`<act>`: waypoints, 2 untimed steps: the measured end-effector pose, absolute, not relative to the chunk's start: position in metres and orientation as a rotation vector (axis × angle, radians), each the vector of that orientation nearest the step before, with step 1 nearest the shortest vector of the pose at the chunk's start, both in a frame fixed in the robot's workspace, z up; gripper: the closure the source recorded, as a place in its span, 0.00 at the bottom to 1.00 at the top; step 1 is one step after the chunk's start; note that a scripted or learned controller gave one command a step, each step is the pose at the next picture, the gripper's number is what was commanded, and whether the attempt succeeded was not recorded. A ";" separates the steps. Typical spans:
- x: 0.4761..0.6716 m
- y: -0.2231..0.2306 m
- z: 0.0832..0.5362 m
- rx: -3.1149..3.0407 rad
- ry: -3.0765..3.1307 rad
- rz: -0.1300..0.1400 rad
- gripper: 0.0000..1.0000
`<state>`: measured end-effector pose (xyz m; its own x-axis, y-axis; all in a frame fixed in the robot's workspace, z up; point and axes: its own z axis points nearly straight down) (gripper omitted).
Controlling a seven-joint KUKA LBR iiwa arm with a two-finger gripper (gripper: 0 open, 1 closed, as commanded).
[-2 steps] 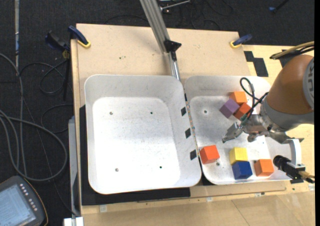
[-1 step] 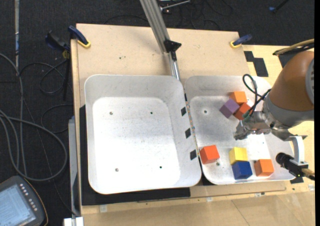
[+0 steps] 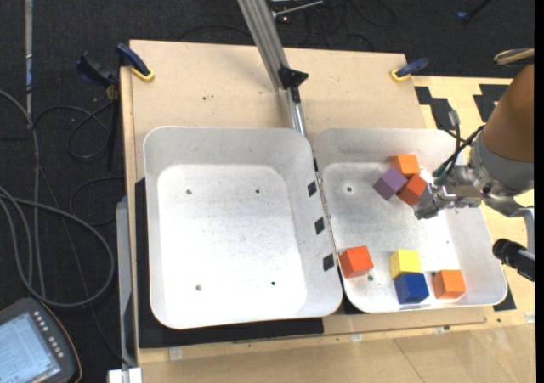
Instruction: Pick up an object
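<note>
1. The tan wooden bench top (image 3: 221, 84) carries two shallow white bins side by side, with blue and yellow clamps (image 3: 134, 62) at its far corners.
2. The left white plastic bin (image 3: 170, 152) shows a speckled floor with a few small dark holes.
3. The right white plastic bin (image 3: 357, 152) holds all the blocks, which lie in two loose groups.
4. The grey robot arm with its orange band (image 3: 510, 131) reaches in from the right edge over the right bin.
5. A long grey metal pole (image 3: 259, 20) slants down from the top of the view to the seam between the bins.
6. The two-finger gripper (image 3: 427, 203) sits low in the right bin, just beside the red-orange cube; I cannot tell how its jaws stand, since the wrist hides them.
7. The purple cube (image 3: 391, 183), the orange cube at the back (image 3: 405, 164) and the red-orange cube (image 3: 411, 190) crowd together, touching or nearly so, in the bin's far half.
8. Near the front rim, the yellow cube (image 3: 405, 262) touches the blue cube (image 3: 411, 288) below it, and an orange cube (image 3: 449, 284) sits just to their right.
9. Another orange cube (image 3: 356, 260) lies apart, near the front left of the right bin.
</note>
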<state>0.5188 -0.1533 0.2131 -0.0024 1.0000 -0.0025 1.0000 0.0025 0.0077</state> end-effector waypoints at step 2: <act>0.554 -0.103 0.215 2.211 2.229 0.005 1.00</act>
